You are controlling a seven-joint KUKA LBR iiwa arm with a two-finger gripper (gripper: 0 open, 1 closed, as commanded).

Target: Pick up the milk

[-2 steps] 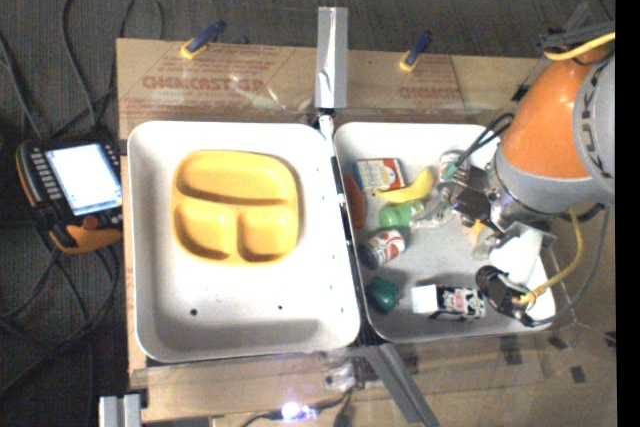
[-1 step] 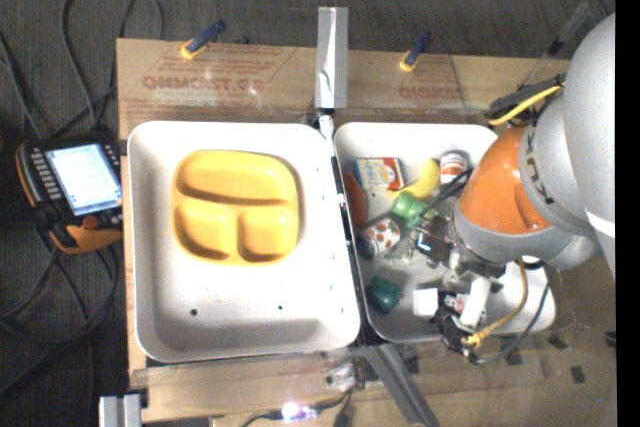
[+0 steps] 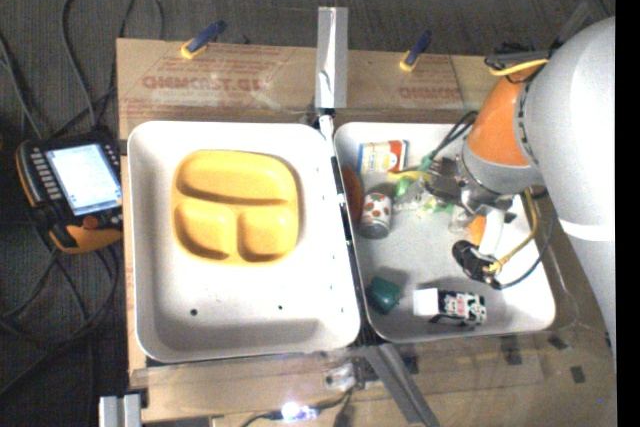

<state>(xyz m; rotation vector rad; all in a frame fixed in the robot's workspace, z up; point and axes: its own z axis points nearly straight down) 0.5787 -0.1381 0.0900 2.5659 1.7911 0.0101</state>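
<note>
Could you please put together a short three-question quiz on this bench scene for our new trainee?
1. True or false: the yellow tray lies in the left bin.
2. Which bin does the arm reach over: A left, B right?
3. Fill in: the green item lies near the right bin's ____ edge in the camera view.

Key: 1 true; 2 B; 3 lower.

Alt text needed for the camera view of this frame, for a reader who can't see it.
A grey arm with an orange band reaches from the right over the right bin, which holds a milk carton, a can, a green cup and other items. The left bin holds a yellow tray.
</note>
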